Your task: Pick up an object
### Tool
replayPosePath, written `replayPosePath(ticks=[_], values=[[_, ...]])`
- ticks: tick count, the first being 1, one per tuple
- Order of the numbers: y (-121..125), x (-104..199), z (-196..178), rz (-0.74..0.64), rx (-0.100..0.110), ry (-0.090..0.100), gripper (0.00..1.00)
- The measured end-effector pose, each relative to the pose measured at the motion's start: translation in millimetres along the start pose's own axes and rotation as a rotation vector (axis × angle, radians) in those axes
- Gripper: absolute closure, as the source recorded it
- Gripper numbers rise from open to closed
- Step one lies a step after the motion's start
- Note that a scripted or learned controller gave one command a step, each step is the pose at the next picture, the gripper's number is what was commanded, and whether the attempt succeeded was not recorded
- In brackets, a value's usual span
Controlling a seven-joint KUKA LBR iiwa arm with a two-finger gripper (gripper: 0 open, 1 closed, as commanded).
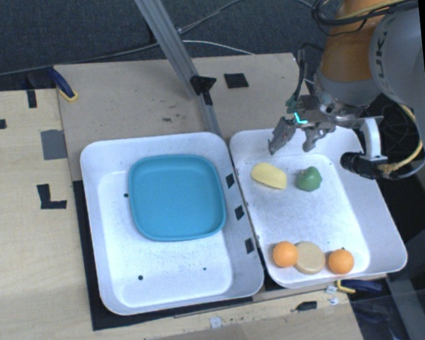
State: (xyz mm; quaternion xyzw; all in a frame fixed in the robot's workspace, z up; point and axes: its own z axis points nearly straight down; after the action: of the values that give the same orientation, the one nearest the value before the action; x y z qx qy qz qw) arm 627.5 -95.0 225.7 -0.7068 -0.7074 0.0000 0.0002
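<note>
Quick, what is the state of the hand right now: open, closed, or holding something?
Hand: open, holding nothing; it hangs above the far end of the right bin, beyond the yellow object.

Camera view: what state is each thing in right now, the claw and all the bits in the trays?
gripper: fingers open, holding nothing, above right bin's far end
blue plate: flat in left bin
yellow piece: loose, right bin
green piece: loose beside it
two orange balls and beige disc: clustered at near edge

plate (176, 196) in left bin (106, 237), fruits (perhaps five) in right bin (368, 209)
</note>
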Motion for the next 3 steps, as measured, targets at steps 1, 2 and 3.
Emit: replayPosePath(ticks=[1,2,3], values=[[-0.1,0.0,0.1,0.000,0.000,0.000,0.00],[0.0,-0.4,63.6,0.000,0.006,0.000,0.00],[3.4,1.3,125.9,0.000,0.006,0.000,0.00]])
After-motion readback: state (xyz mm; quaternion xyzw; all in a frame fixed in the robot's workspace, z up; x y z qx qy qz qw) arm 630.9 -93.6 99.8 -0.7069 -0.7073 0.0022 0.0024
